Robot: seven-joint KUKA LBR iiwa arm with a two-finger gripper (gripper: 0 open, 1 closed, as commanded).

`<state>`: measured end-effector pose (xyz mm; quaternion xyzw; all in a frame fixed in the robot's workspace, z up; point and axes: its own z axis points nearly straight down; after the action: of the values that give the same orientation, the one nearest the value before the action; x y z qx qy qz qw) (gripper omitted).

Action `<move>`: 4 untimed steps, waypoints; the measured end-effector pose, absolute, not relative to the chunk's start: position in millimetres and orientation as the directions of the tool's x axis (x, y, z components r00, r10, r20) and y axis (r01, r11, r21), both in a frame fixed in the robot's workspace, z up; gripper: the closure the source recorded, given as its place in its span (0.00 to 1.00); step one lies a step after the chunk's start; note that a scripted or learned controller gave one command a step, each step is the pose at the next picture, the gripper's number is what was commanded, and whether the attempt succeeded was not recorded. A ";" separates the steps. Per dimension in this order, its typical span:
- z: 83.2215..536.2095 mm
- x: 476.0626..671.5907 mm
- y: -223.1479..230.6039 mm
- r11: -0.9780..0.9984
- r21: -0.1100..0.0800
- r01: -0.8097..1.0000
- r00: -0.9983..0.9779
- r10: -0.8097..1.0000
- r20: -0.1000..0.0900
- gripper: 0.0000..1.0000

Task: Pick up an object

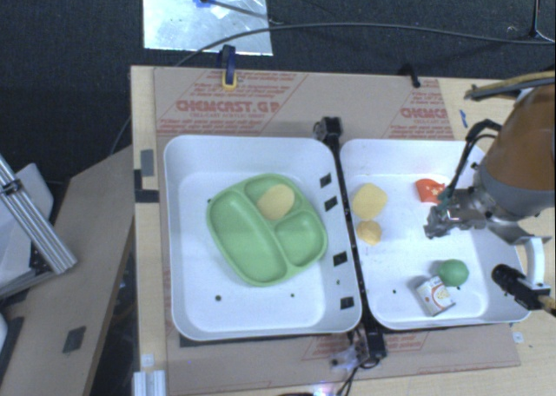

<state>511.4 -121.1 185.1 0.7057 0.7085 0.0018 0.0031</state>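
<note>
Landmark: green divided plate [261, 242], in left bin [195, 212].
Yellow lumpy piece [277, 201] lies in plate's upper compartment.
Right of plate, across bin divider, right bin [391, 299] holds larger yellow piece [369, 201]; smaller yellow piece [370, 232] just below it.
Further right of plate: red-orange object [429, 189], partly behind gripper.
Gripper [445, 217] far right of plate, over right bin; finger opening cannot tell; nothing seen held.
Lower right of plate: green ball [453, 273] touching small white carton [433, 295].
</note>
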 end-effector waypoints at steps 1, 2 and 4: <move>241.2 506.9 -113.7 0.005 0.008 1.000 -0.005 1.000 -0.001 1.00; 239.5 513.9 -49.8 0.012 0.003 1.000 -0.012 1.000 0.002 1.00; 220.7 537.0 49.8 0.009 0.001 1.000 -0.009 1.000 0.002 1.00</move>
<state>537.0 49.8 220.7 0.7038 0.7104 0.0010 -0.0001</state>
